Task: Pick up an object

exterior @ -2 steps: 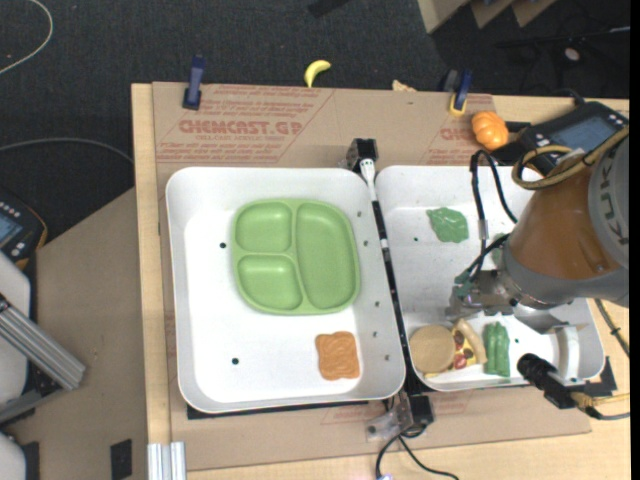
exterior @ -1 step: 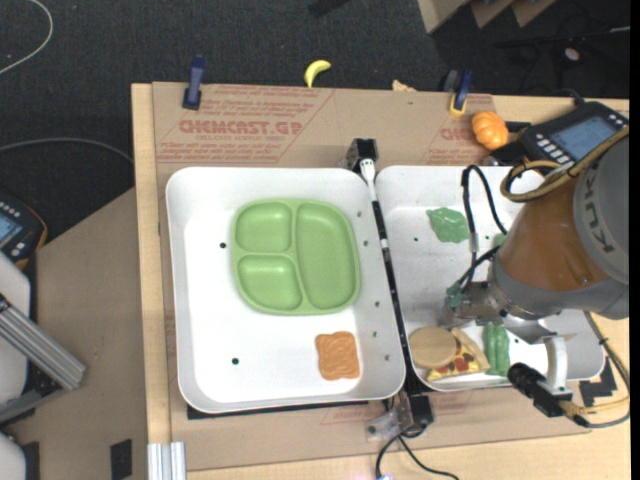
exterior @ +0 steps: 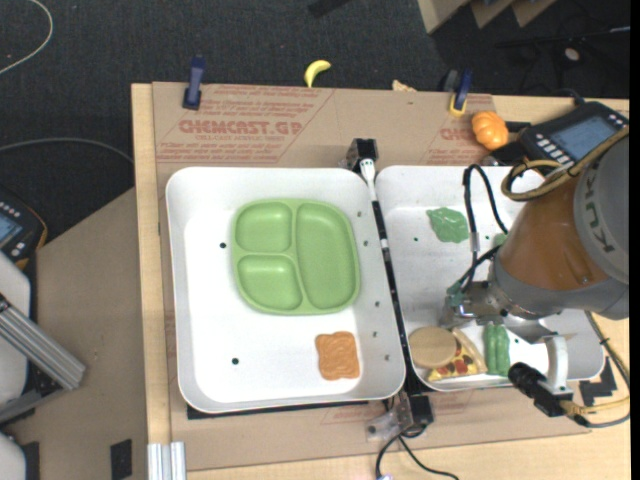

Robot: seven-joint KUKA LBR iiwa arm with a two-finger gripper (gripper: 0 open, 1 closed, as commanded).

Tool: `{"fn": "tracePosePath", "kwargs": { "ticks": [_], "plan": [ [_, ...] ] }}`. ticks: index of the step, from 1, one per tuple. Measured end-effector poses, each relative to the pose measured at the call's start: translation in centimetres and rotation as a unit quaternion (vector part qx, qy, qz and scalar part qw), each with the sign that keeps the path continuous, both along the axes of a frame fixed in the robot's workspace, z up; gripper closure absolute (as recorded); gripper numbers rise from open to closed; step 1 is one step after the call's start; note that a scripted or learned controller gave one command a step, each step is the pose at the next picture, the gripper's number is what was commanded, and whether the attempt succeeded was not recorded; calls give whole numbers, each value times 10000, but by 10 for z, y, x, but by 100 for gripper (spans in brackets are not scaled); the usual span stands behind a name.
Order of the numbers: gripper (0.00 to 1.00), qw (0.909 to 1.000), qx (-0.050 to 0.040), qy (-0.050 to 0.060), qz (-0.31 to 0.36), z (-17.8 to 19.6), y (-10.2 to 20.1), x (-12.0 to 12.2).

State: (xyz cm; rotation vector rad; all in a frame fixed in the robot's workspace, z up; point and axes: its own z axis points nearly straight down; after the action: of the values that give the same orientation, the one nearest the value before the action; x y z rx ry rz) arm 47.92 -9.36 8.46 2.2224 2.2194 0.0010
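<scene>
Grey KUKA arm (exterior: 590,238) with an orange band (exterior: 545,238)

Dark lettering marks the grey shell; black cables (exterior: 478,218) loop beside the band, above a metallic wrist and a white block.

Left bin (exterior: 190,268): open floor around green tray (exterior: 296,256), waffle (exterior: 338,356) | right bin (exterior: 410,198): your arm (exterior: 560,248) crowds the near corner, items likely packed beneath | lettuce (exterior: 447,223) stands apart
</scene>
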Motion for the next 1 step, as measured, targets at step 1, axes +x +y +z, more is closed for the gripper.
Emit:
{"fn": "tracePosePath", "kwargs": {
  "ticks": [1],
  "plan": [
    [100,9999,-48,-94,4,124,-67,73]
  ]
}}
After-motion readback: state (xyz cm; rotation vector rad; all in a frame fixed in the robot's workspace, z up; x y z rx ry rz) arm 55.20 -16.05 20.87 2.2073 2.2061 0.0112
